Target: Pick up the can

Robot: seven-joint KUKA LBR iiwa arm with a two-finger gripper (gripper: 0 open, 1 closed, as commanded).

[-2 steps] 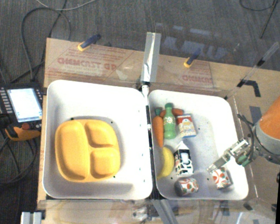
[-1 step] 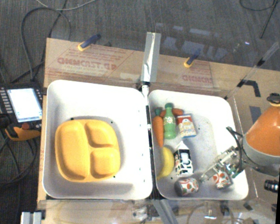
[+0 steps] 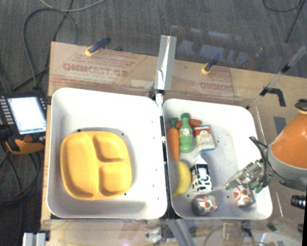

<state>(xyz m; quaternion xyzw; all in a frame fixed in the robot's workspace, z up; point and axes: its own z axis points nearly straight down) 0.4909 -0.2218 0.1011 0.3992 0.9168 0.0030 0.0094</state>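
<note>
Approach step: end effector [image 3: 247,177] low in right bin [image 3: 235,116], above a can [image 3: 242,196]; its grip state unreadable. Next move, likely: descend squarely, pinch.

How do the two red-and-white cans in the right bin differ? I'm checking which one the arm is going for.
The can near the front edge lies on its side in the open, apart from the gripper; the can by the gripper sits right under it, partly hidden. The first rests close to the milk carton; the second is nearer the bin's right wall. Both look alike in label and size.
</note>
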